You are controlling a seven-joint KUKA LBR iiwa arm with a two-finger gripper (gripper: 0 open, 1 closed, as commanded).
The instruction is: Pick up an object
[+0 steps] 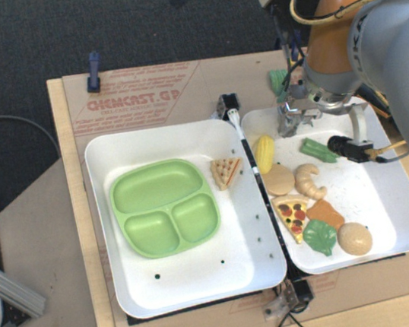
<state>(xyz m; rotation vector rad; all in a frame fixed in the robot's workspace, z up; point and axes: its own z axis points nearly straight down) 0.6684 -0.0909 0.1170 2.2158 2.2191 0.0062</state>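
Reaching in from 3 o'clock, the grey arm (395, 52) with its orange band holds the gripper (299, 121) low over the 12 o'clock end of the right bin (384, 192). From this angle I cannot tell whether it is open or closed, or whether it has hold of anything. The toy food lies in that bin, mostly toward its 9 o'clock side. A yellow corn cob (264, 153) lies at 10 o'clock by the wall, and a green pod (315, 150) lies just beside the gripper at its 5 o'clock. A round tan bun (279, 180) touches a pale croissant (309, 179) near the middle. A pizza slice (293, 218) lies at 8 o'clock beside an orange wedge (326, 215), and at 6 o'clock a green leaf (320, 238) touches a tan ball (354, 238). The left bin (207, 278) holds a green divided plate (165, 206) near its centre and a waffle wedge (226, 171) at 2 o'clock, just beside the plate's rim. Both bins sit on a cardboard sheet (139, 92) on the table (56, 244), with a blue clip (92, 71) at the sheet's 11 o'clock corner.
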